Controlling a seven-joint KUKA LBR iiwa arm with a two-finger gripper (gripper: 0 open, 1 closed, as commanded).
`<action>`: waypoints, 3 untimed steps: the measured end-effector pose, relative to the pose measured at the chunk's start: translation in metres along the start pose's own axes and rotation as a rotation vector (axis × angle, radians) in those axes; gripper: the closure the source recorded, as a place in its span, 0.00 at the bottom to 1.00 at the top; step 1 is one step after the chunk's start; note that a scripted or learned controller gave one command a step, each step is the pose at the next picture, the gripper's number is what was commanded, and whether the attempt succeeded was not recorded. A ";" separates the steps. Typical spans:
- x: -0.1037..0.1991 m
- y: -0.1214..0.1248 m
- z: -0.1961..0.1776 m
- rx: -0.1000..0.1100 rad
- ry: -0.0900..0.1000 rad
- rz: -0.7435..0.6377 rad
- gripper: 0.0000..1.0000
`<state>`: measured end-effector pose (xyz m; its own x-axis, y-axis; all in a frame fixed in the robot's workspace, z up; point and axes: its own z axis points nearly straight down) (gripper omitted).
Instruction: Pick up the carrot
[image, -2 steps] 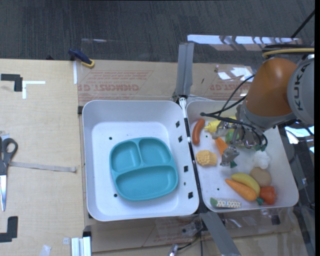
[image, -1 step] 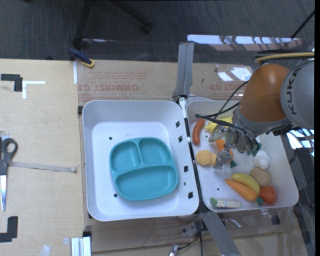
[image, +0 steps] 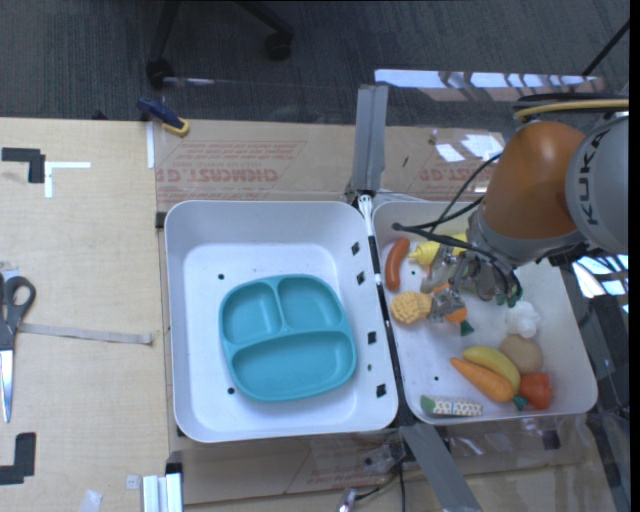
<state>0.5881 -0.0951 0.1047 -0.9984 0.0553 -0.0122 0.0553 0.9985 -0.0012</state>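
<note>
Orange and tapered, the carrot (image: 481, 377) lies low in the right-hand bin (image: 572, 330), touching a yellow banana (image: 494, 359) and well apart from the jaws. The gripper (image: 452, 290) hangs over the bin's middle, just beside a knobbly corn cob (image: 409, 306); whether its jaws are open or closed I cannot tell. Reaching seems the step in hand; next it must travel toward the near rim. A smooth teal plate (image: 289, 337) sits in the left bin (image: 190, 300).
</note>
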 end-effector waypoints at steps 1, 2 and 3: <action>-0.026 0.106 -0.088 -0.003 0.006 -0.074 1.00; -0.032 0.053 -0.162 -0.004 0.004 -0.617 1.00; -0.028 -0.012 -0.086 -0.005 0.008 -0.628 1.00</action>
<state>0.6143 -0.1085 0.1908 -0.8405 -0.5417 -0.0037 -0.5417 0.8405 -0.0010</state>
